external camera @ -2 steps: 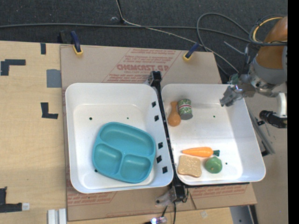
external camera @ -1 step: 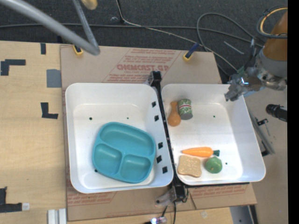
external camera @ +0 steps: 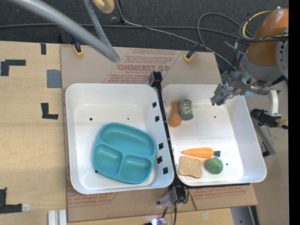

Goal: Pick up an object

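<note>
Claw (external camera: 219, 97) hangs over the upper right corner of the right bin (external camera: 251, 135); whether it is open or closed I cannot tell, and nothing shows in its grip. No object is lifted yet. Candidates all lie in that bin: a small can (external camera: 186, 109) on its side touching a tan pear-shaped piece (external camera: 174, 116) near the divider, well apart from the claw, and at the bin's near end a carrot (external camera: 200, 152), a slice of bread (external camera: 191, 167) and a green ball (external camera: 214, 166) crowded together. Beyond the divider, the left bin (external camera: 79, 125) holds a teal tray (external camera: 124, 152). Both bins rest on the worktop (external camera: 28, 135). Risk as I judge it: the can may roll away, and a descent so close to the bin wall may strike it.
</note>
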Motion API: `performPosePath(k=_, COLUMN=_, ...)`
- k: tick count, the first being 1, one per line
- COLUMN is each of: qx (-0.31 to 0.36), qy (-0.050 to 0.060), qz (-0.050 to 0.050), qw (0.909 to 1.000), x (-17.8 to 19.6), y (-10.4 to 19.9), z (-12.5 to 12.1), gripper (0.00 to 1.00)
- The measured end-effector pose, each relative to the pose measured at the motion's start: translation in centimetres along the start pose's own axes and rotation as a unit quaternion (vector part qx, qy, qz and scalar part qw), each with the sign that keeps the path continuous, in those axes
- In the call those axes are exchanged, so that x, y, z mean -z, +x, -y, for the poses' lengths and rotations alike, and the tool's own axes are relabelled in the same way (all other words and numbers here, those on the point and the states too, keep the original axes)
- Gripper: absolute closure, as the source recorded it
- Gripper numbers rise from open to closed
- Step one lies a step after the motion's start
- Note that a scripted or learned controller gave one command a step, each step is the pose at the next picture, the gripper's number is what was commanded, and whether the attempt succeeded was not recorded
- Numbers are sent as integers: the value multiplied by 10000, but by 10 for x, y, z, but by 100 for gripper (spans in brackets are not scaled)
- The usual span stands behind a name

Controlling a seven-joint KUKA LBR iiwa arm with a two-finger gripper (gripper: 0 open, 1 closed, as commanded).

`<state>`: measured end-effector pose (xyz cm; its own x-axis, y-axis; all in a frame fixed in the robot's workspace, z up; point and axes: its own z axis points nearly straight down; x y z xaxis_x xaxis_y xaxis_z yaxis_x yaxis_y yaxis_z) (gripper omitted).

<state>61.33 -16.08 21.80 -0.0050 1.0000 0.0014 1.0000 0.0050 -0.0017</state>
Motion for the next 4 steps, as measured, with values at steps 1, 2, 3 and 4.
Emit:
performPosePath(k=1, qx=10, qy=-5, qz=-2, qw=10000, x=9, y=60, z=-2, gripper=100)
performPosePath(k=2, qx=10, qy=-7, qz=-1, qw=10000, x=19, y=114, z=-3, gripper=100)
performPosePath(k=3, qx=9, qy=5, qz=1, qw=10000, x=8, y=173, z=-8, gripper=100)
performPosePath(k=4, qx=1, qy=6, qz=6, qw=10000, x=1, y=220, z=0, gripper=100)
